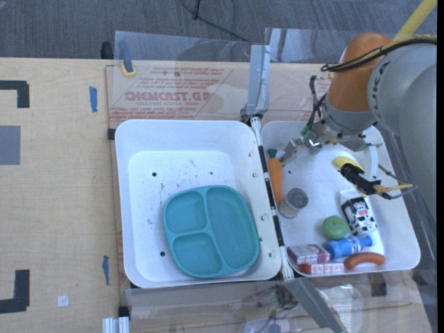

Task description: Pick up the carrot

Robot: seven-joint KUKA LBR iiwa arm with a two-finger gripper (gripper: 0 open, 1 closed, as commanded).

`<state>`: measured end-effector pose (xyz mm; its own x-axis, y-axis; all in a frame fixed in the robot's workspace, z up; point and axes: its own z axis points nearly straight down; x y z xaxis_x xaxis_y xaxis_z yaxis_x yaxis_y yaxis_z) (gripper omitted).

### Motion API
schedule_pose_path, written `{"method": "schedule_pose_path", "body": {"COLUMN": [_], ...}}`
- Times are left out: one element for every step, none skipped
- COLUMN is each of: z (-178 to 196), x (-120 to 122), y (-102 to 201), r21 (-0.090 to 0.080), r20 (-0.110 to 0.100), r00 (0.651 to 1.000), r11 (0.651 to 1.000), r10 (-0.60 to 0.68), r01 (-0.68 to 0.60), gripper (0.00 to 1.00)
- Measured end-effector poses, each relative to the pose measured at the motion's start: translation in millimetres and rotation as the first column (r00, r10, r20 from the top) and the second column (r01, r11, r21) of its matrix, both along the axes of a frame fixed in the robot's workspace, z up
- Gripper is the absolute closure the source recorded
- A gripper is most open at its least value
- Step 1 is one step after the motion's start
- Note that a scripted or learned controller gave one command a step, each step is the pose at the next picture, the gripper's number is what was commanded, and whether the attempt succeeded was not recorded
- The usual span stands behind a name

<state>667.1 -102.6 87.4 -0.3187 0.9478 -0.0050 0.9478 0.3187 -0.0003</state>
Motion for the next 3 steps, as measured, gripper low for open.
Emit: {"method": "schedule_pose_path", "body": {"z": [0.5, 13.3, 104.7], "x": [-26.2, -23.7, -53.3], "y": [0.5, -0.9, -9.8], "r21": [0.002, -0.001, 0.003], "r20": [0.005, 0.014, 0.003], "r00": [0.999, 0.999, 1.000], "r11": [0.999, 0.999, 1.000], "r10": [0.040, 0.038, 0.003], "r01": [-0.040, -0.038, -0.003], "gripper": [0.00, 1.00, 1.00]}}
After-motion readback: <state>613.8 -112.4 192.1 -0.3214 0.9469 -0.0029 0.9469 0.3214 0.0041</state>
